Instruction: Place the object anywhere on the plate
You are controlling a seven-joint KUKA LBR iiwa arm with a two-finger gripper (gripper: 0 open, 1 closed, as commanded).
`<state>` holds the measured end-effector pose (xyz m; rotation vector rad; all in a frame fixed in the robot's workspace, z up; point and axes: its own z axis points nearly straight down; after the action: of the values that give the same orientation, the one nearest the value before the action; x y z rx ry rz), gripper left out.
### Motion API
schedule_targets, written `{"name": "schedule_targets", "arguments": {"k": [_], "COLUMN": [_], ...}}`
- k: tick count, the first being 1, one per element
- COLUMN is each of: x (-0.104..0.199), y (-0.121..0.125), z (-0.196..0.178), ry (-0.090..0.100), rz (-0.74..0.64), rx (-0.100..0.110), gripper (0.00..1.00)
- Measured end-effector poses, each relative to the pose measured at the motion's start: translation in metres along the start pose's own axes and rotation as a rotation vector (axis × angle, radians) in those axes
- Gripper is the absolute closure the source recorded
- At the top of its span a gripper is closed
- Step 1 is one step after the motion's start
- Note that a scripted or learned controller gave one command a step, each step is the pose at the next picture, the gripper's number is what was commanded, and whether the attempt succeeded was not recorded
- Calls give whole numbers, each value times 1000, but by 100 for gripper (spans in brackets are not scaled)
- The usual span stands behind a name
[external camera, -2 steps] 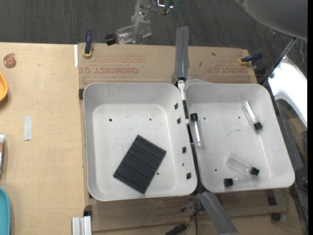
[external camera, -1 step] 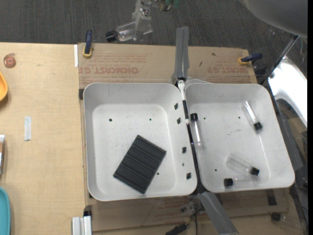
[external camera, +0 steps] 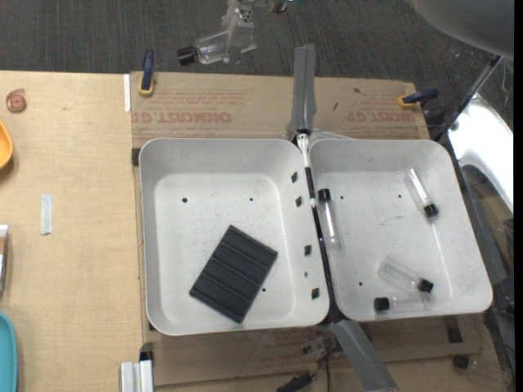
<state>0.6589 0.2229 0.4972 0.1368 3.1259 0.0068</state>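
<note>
Nearest, the left bin [external camera: 145, 219] holds a black ribbed plate [external camera: 234, 273] lying flat and askew toward its front wall, while the right bin [external camera: 458, 186] beside it holds several loose tubes [external camera: 404, 274], clear with black caps, scattered from its front wall to the divider and the far right. Farther off, beyond both bins and the cardboard sheet [external camera: 221, 113] on the tabletop [external camera: 73, 178], my end effector [external camera: 233, 41] hangs over the dark floor. Its fingers are closed round the held tube [external camera: 214, 49], a clear one lying about level with its black cap pointing left, well apart from the plate.
</note>
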Motion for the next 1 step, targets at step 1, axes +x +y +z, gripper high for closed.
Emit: {"name": "schedule_targets", "arguments": {"k": [1], "x": [-2], "y": [0], "z": [-8], "ry": [-1], "rz": [1], "rx": [0], "gripper": [100]}}
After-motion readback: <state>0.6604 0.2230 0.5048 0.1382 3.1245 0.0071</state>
